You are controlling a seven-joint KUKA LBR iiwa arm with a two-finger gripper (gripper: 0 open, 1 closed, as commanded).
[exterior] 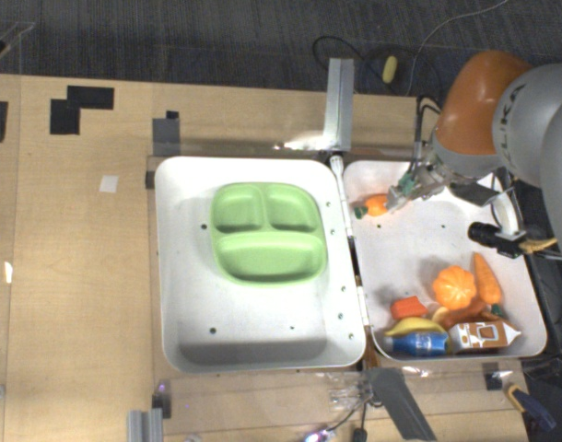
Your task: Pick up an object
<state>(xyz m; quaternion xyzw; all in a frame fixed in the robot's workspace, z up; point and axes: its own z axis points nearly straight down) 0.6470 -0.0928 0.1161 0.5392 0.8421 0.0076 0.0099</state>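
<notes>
End effector beside small orange carrot, long axis across, green tip leftward; finger state indiscernible.

A robotics laboratory is indicated. A pale wooden bench is fitted with two shallow white plastic bins set side by side and framed by grey metal brackets at the upper middle. Black tape patches are stuck on the upper left. Dark carpet is laid at the top, crossed by a thin white cable. What may be plastic toy foods are gathered at the lower right.
</notes>
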